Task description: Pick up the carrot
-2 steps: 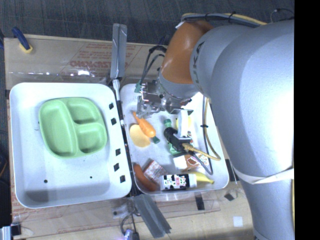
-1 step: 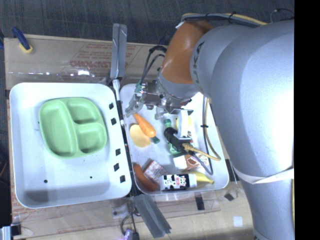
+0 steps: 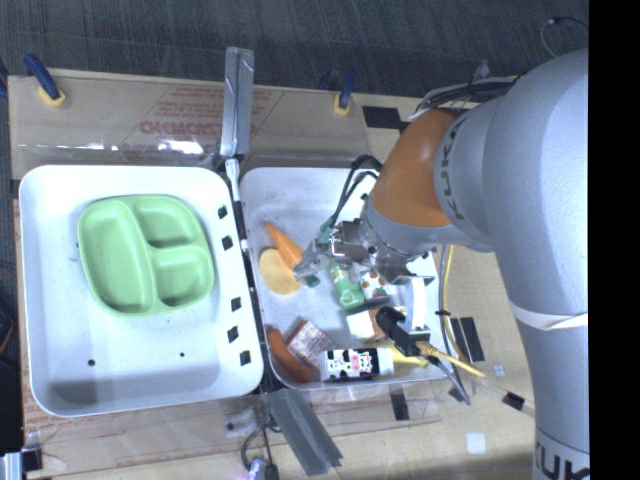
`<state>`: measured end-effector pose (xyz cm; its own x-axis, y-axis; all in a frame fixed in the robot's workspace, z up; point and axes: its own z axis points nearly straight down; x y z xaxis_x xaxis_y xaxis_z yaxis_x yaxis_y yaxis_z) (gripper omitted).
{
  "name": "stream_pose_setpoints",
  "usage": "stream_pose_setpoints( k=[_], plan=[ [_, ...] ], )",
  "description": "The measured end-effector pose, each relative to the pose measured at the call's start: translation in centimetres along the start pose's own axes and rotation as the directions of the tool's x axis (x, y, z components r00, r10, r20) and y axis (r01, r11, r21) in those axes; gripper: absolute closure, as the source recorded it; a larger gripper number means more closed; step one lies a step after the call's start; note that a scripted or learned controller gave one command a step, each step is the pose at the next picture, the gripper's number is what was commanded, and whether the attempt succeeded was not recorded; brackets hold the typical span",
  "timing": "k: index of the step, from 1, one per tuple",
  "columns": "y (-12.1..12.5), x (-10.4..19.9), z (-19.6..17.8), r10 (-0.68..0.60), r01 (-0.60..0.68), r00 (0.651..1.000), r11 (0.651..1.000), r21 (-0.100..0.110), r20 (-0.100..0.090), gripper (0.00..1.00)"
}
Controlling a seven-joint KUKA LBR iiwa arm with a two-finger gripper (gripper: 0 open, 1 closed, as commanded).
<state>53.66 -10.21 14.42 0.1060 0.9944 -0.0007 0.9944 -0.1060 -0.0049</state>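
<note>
Left bin (image 3: 40, 268): just the green divided plate (image 3: 147, 253), irrelevant to this pick.

Right bin (image 3: 262, 190): carrot (image 3: 283, 244) sits near the bin's left wall, in the upper-left part of the clutter. Long axis runs diagonal, narrow end up-left, fat end down-right. Its lower side touches or slightly overlaps a pale yellow round piece (image 3: 279, 271). Further down along the front edge: a brown sausage-like item (image 3: 283, 357), a small wrapped packet (image 3: 309, 340), a black-and-white carton (image 3: 350, 364).

Gripper (image 3: 330, 253) is just right of the carrot's fat end, close beside it, over a green toy (image 3: 348, 292) and small mixed items. Can't tell from this angle whether its tips are apart or together; wrist hardware hides them. Nothing is visibly clamped.

Key relation: carrot lies left and slightly up from the gripper, a short hop. My read: the jaws should close across the diagonal, i.e. square to the carrot's length, else it will likely roll out. Yellow piece crowds the lower side, so one tip may nudge it.
</note>
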Motion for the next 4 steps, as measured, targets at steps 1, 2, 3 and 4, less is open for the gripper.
stream_pose_setpoints(
  k=[1, 2, 3, 4],
  plan=[
    [1.5, 0.6, 5.3, 0.032, -0.032, 0.999, 0.999, 0.0, -0.001, 0.0],
    [1.5, 0.7, 4.3, 0.029, -0.029, 1.0, 1.0, 0.002, -0.002, 1.0],
    [1.7, 7.1, -4.8, -0.048, 0.048, 0.999, 0.999, -0.002, -0.002, 1.0],
    [0.8, 7.8, -4.6, -0.201, 0.201, 0.98, 0.98, 0.002, -0.001, 1.0]
  ],
)
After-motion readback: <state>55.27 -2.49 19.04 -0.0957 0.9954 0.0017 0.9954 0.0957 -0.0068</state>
